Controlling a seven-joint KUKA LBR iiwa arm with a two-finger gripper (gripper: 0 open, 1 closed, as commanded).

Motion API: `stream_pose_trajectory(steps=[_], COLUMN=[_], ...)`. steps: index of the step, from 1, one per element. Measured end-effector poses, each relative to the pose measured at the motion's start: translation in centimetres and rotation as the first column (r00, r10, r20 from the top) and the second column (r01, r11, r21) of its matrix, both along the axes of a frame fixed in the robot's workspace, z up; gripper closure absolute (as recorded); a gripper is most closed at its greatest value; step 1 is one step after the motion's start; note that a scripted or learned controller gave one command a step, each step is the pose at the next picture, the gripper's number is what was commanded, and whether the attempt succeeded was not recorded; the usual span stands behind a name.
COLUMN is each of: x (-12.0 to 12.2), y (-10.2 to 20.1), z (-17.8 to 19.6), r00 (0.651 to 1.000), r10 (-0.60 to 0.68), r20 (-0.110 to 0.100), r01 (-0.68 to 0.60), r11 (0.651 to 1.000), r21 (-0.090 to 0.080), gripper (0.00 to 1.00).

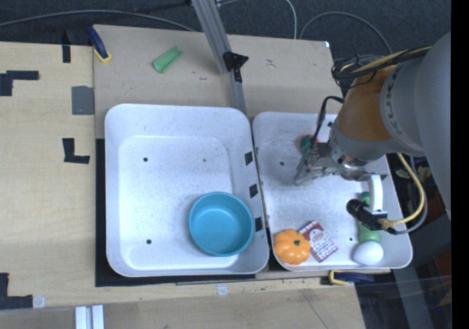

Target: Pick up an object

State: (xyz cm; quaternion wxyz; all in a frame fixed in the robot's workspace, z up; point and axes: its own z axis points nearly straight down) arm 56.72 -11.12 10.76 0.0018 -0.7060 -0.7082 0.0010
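Green object (305, 143): right bin (275, 137), touching tool's upper side | tool (304, 174): fingers narrow, holding nothing visible

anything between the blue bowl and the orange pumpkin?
Only the bins' abutting rims. In the camera view, the blue bowl sits by the left bin's right wall, the orange pumpkin just across it.

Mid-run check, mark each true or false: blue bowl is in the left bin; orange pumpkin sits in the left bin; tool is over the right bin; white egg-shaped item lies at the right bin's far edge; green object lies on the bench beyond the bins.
1. The blue bowl is in the left bin: true.
2. The orange pumpkin sits in the left bin: false, it is in the right bin.
3. The tool is over the right bin: true.
4. The white egg-shaped item lies at the far edge: false, near corner.
5. The green object lies on the bench beyond the bins: true.
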Motion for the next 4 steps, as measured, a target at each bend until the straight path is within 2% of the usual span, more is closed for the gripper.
stream_pose_trajectory(steps=[1, 2, 3, 4], x=[0.6, 1.1, 1.1, -0.2], y=[0.5, -0.1, -0.1, 4.7], z=[4.4, 10.0, 12.5, 12.7], r00=[1.0, 1.0, 1.0, 1.0], r10=[-0.001, -0.003, -0.002, 0.002], r20=[0.006, 0.003, 0.005, 0.002], r01=[0.001, 0.003, 0.002, -0.002], r11=[1.0, 1.0, 1.0, 1.0], r21=[-0.001, -0.002, -0.001, 0.0], gripper=[1.0, 1.0, 1.0, 1.0])
